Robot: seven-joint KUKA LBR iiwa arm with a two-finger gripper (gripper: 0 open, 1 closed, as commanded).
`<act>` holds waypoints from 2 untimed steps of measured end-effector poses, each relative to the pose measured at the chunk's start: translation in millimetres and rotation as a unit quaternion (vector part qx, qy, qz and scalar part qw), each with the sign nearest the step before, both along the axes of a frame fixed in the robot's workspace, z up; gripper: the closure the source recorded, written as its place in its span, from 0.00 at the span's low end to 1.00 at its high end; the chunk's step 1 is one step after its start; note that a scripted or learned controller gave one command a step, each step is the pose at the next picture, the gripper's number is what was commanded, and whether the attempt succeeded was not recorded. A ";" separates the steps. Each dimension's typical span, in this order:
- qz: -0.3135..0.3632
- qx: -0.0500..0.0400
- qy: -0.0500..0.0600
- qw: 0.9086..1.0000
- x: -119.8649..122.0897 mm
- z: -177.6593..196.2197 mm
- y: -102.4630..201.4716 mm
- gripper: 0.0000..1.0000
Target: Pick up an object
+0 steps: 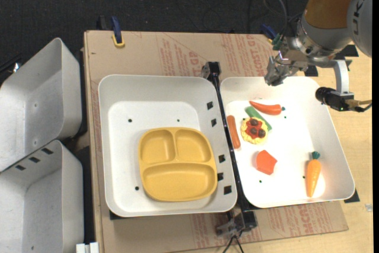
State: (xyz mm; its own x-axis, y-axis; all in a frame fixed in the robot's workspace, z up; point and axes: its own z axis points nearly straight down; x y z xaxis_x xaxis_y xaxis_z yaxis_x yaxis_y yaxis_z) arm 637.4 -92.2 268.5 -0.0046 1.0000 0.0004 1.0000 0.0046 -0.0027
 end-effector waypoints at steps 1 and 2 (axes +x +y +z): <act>0.001 0.001 0.000 1.000 -24.8 -14.5 56.9 1.00; 0.001 0.000 0.001 1.000 -50.1 -31.0 99.1 1.00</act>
